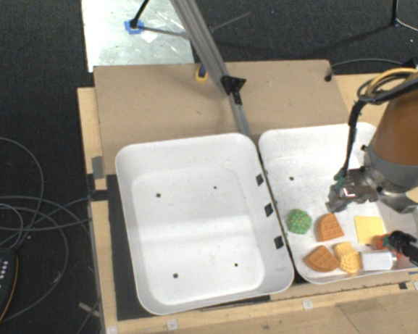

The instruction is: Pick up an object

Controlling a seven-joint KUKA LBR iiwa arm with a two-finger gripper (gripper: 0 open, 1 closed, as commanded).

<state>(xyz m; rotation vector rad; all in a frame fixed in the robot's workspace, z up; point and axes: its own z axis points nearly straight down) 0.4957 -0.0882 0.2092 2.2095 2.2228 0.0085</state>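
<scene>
The right bin holds several toy foods along its near edge. They include a green broccoli-like piece, an orange waffle, a yellow block, an orange bread slice, a small yellow waffle and a white block. My gripper hangs low over the right bin, just above and behind the orange waffle and to the right of the green piece. Nothing is visibly held in it.
The left bin lies beside the right one, with black clips along the shared rim. A grey pole slants in from the top. The arm's orange body covers the right bin's far right side.
</scene>
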